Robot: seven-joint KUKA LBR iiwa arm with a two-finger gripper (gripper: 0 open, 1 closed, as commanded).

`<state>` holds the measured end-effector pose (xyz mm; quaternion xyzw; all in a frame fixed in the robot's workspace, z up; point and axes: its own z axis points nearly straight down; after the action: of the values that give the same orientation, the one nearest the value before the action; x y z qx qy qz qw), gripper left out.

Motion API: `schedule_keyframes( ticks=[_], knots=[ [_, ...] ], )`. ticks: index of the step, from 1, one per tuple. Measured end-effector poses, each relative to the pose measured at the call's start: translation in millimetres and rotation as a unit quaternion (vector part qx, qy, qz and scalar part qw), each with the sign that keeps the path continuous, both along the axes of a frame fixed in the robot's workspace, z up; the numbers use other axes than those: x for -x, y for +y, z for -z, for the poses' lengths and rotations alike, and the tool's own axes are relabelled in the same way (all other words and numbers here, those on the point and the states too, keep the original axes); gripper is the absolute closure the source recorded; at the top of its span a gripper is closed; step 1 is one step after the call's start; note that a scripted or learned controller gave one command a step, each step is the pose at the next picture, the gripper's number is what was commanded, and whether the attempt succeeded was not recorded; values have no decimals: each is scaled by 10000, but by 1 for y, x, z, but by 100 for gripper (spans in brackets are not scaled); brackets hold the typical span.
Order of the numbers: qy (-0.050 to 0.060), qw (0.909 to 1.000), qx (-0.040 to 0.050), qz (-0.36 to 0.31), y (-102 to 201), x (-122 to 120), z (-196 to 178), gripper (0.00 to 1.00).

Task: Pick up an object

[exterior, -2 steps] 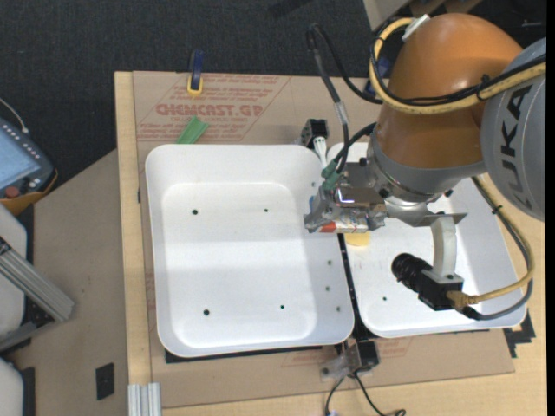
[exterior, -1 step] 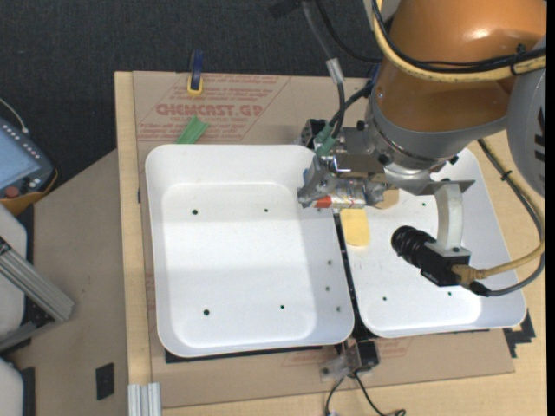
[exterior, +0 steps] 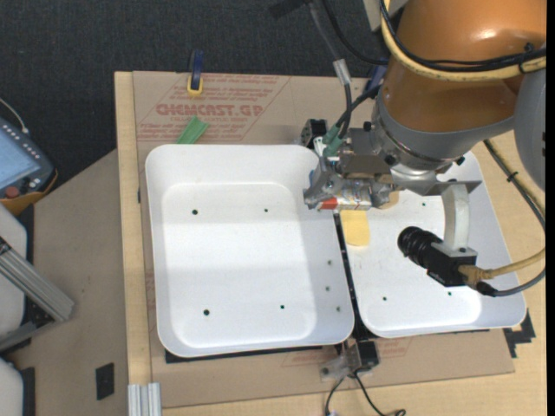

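Hand (exterior: 347, 199) low over right bin's (exterior: 434, 315) left edge (beside yellow block (exterior: 355, 230)).

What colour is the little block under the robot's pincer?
Pale yellow. The block lies in the right bin, just below the pincer, seen in the camera view.

We see two white bins: the left bin (exterior: 234, 250) dotted with a few small black spots, the right bin (exterior: 434, 306) likewise. Against the left bin's right rim lies a pale yellow block (exterior: 355, 230). Beyond its far rim, a brown cardboard sheet (exterior: 251, 102) carries red lettering, a green strip (exterior: 192, 130) and a blue-and-yellow clamp (exterior: 196, 74). The arm's band (exterior: 460, 33) gleams orange.
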<state>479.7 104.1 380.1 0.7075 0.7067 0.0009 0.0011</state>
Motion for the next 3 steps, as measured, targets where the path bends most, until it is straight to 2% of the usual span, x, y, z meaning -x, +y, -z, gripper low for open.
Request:
schedule_keyframes(
  ticks=[1, 2, 3],
  knots=[
    [70, 10000, 12, 14, -18, -14, 114, 100],
    [-10, 10000, -8, -13, -10, -7, 64, 100],
    [-1, 10000, -2, -11, -6, -21, 52, 100]
  ],
)
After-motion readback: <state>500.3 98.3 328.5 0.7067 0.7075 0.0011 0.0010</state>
